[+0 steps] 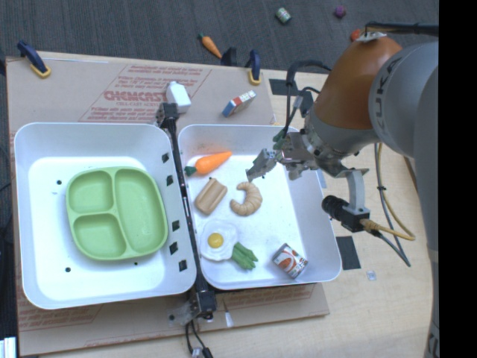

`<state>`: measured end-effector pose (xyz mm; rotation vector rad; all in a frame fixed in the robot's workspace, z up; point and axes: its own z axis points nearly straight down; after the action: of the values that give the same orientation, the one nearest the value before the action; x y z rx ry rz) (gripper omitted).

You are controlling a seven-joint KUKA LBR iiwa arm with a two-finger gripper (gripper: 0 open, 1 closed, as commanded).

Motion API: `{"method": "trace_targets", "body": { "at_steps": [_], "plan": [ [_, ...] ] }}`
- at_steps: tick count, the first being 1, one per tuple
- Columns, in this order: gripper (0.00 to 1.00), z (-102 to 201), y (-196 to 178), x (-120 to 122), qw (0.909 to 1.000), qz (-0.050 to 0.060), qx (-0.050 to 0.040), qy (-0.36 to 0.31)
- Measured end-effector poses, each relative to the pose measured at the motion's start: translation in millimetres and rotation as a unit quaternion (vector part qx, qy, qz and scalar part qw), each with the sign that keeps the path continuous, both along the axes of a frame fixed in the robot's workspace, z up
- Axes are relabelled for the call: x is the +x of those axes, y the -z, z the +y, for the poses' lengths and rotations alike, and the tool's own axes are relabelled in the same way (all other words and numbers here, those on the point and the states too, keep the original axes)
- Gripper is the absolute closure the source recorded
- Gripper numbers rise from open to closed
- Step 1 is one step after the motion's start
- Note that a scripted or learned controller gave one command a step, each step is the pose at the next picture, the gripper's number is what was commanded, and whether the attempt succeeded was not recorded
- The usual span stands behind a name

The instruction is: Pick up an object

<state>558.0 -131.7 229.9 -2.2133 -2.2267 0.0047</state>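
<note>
- Currently the claw (262, 164) is hovering at the right bin's (317, 222) one o'clock corner, reaching in from three o'clock; its spread cannot be told.
- Toy food is lying loose, well spaced for grasping: a croissant (247, 198) sitting centrally, just below the claw at seven o'clock.
- A carrot (209, 162) is resting at eleven o'clock, a can (289, 260) at five.

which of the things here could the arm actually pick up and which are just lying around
For the job, in the right bin: carrot, hot dog, croissant, fried egg, green vegetable, can.

Lying about: green divided plate, blue clamps, small carton.
</note>
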Motion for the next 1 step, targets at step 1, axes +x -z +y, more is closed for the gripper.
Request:
{"method": "trace_targets", "body": {
  "at_steps": [1],
  "plan": [
    [0.0, -43.7, 35.9, -48.9, 1.0, 0.0, -0.0002, 0.0]
  ]
}}
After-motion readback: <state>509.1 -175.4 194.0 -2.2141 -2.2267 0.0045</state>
